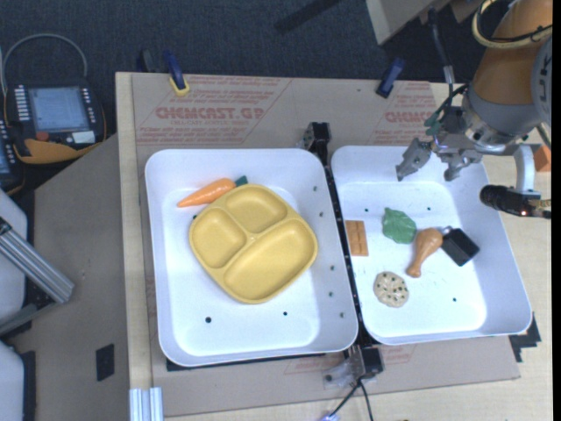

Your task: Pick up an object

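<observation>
Camera view. The tabletop [263,103] is a tan board printed with red lettering, fixed at its far edge by a yellow-and-blue clamp [178,79] and a blue clamp [389,77]. Beyond it lies dark carpet [219,16]; a black handheld pendant [54,112] with a lit screen and a looped cable sits at far left, and an aluminium rail [35,266] crosses the lower left.

The tool [436,163] hangs over the far edge of the right bin [500,296], below the orange band [517,60] of the arm. Its two fingers stand apart, nothing between them.

Task objects, all in the right bin and nearer the camera than the tool: a green piece [399,225] just below it; a drumstick [425,250] beside the green piece, tilted; a black block [458,246] touching the drumstick's thick end; a cookie [391,288] further toward the camera; an orange-brown bar [356,239] by the bin's left wall.

Well to the tool's left, the left bin [175,305] holds a yellow divided plate [252,242] and a carrot [206,192] lying against the plate's far rim. A black bracket [316,135] sits between the bins at their far end.
</observation>
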